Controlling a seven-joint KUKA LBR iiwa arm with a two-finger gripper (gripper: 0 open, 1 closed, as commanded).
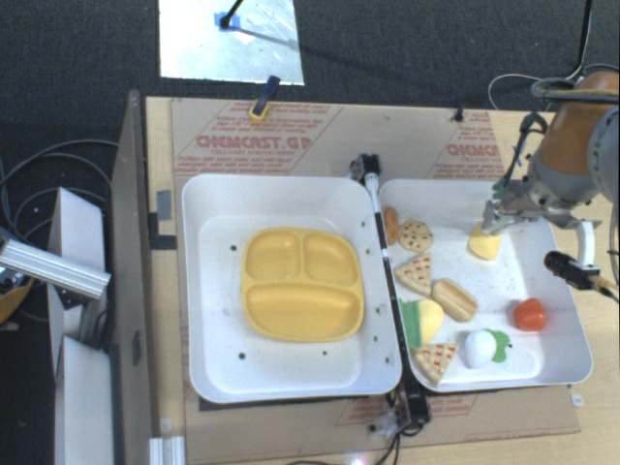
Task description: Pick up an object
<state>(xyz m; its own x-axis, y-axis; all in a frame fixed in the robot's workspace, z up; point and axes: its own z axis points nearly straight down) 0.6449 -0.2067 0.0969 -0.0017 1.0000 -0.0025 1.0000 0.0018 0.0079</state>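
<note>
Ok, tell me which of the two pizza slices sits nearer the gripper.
The upper pizza slice, beside the hot dog bun, is nearer the gripper. The other pizza slice lies at the bin's front edge, next to the white egg.

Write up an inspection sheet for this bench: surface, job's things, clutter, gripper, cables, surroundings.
Surface: brown board bearing two white bins.
Job's things: right bin holds toy food, including a yellow piece, a tomato and a hot dog.
Clutter: yellow divided plate in the left bin.
Gripper: gripper directly above the yellow piece; grip unclear.
Cables: black loops on the left floor.
Surroundings: dark carpet, shiny sheet beyond the bench.
</note>
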